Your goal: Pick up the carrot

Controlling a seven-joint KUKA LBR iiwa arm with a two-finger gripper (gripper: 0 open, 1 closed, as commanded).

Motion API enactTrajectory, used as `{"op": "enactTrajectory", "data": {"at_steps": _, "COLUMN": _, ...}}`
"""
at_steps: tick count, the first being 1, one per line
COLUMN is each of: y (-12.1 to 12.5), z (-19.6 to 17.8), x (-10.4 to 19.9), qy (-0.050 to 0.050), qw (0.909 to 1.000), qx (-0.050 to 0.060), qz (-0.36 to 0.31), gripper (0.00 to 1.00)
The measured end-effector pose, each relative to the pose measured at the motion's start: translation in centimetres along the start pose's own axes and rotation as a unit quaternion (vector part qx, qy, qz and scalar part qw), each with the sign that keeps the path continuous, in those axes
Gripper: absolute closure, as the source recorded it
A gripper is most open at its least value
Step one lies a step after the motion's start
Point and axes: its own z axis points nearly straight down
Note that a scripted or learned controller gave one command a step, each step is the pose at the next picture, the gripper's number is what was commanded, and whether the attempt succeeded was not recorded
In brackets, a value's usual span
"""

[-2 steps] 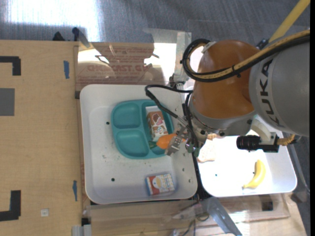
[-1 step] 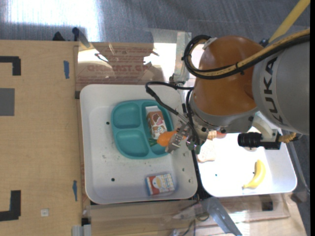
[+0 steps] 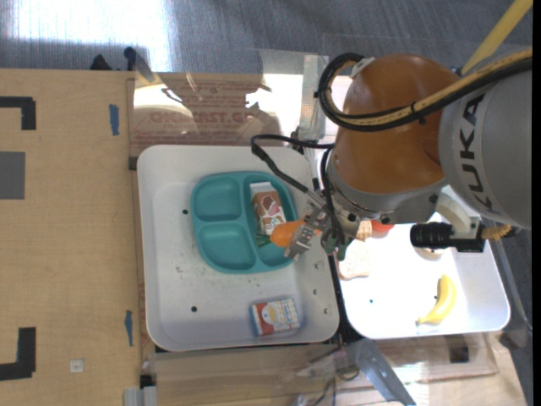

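Observation:
The carrot [image 3: 285, 232], small and orange, lies at the right edge of the teal divided plate [image 3: 218, 227] in the left bin. My gripper [image 3: 306, 235] hangs right over the carrot's right end, its metal fingers [image 3: 302, 242] straddling or touching it. The big orange and grey wrist covers what is above. Whether the carrot is pinched between the fingers cannot be made out.
A small brown and white carton [image 3: 268, 209] lies in the plate's right compartment. A white and red box [image 3: 275, 315] sits at the left bin's front. The right bin [image 3: 397, 307] holds a banana [image 3: 439, 301] and a pale, toast-like piece [image 3: 354, 262].

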Motion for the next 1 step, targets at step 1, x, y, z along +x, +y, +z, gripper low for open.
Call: {"op": "enactTrajectory", "data": {"at_steps": 1, "y": 0.17, "z": -1.01, "x": -0.07, "qy": -0.002, "qw": 1.0000, "qx": -0.001, "qz": -0.002, "gripper": 1.00}}
